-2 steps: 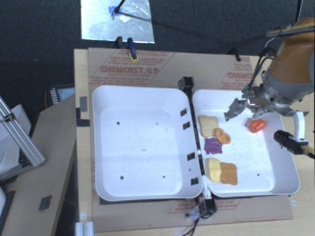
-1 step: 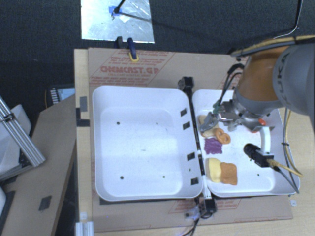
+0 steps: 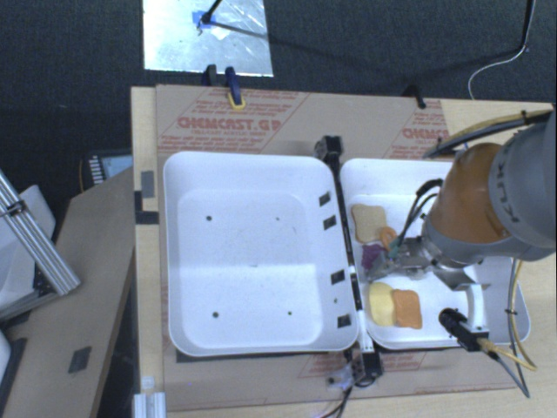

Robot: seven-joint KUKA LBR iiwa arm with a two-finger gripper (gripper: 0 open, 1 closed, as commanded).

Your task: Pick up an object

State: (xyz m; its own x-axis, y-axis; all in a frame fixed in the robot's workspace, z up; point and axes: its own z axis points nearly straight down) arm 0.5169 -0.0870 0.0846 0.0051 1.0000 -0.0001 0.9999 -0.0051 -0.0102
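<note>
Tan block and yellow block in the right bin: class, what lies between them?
In the camera view, a small purple piece lies between the tan block and the yellow block.

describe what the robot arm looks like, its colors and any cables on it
The arm is bulky and rounded: grey casing with a wide orange band above the wrist. Black cables loop from the band down toward the gripper, a small dark metal part whose detail is blurred.

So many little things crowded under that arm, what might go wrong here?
The pincer is down among tightly packed pieces: a purple piece, a tan piece, a yellow one and an orange one. It might nudge a neighbour aside, catch two together, or close on nothing.
</note>
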